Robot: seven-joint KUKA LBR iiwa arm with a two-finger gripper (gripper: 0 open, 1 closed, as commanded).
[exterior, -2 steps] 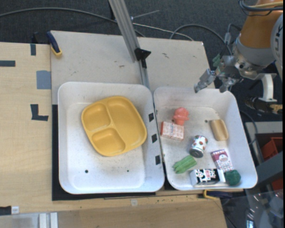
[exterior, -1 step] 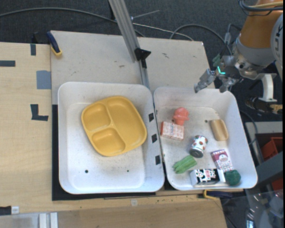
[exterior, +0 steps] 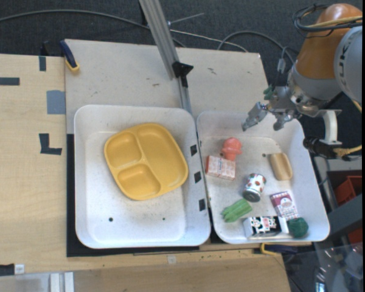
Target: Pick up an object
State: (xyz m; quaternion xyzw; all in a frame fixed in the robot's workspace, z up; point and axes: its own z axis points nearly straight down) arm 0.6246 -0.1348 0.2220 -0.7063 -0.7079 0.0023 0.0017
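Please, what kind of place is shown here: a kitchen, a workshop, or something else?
Most likely a robotics lab test bench, not a kitchen. A grey and orange arm with its end effector hangs over two white bins, toy-like items fill the right bin, and loose cables cross the dark floor.

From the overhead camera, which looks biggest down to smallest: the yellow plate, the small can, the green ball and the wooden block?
1. Yellow plate, by far the largest.
2. Wooden block.
3. Small can, close to the block, so that order is unsure.
4. Green ball, smallest.
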